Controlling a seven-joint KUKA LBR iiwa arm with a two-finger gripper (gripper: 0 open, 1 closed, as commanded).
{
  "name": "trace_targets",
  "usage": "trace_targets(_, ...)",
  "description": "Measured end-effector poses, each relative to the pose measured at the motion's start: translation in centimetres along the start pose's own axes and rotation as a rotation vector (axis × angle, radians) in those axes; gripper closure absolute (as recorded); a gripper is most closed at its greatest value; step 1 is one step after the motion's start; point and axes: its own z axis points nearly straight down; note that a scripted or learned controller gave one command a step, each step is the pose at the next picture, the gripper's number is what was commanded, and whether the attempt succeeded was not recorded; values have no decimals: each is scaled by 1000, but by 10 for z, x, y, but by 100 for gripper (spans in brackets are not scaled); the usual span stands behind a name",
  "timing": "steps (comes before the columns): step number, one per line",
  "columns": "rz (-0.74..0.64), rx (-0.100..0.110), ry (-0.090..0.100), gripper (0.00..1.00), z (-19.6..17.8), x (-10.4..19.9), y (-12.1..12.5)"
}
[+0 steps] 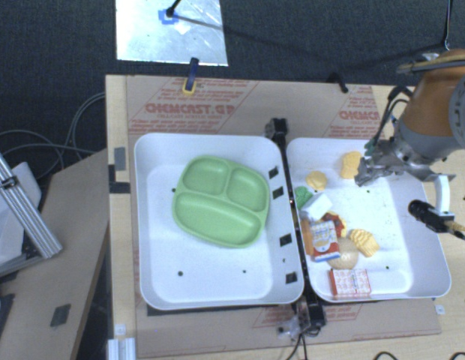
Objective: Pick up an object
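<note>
We cannot tell how the gripper (365, 172) stands; it hangs near the right bin's (424, 265) far edge, just beside a yellow toy piece (351, 163). That piece looks light, rigid and smooth; we'd pinch across its narrow sides.

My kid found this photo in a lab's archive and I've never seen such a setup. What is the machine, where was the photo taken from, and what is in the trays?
One fixed camera looks down at a slant on a bench. The grey and orange robot arm reaches in from the right; its gripper hangs over the right bin, with nothing visibly held. That bin holds small toy-like foods and packets: yellow pieces, a red-and-white packet, an orange wrapper. The left bin holds a green divided plate.
</note>
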Motion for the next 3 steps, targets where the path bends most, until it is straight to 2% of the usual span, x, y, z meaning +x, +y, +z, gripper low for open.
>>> trace_targets(1,-4,-2,0,100,-65,-3,3)
trace_targets(2,-4,4,1,100,-67,-3,4)
trace_targets(3,-9,5,3,100,-76,45,-13)
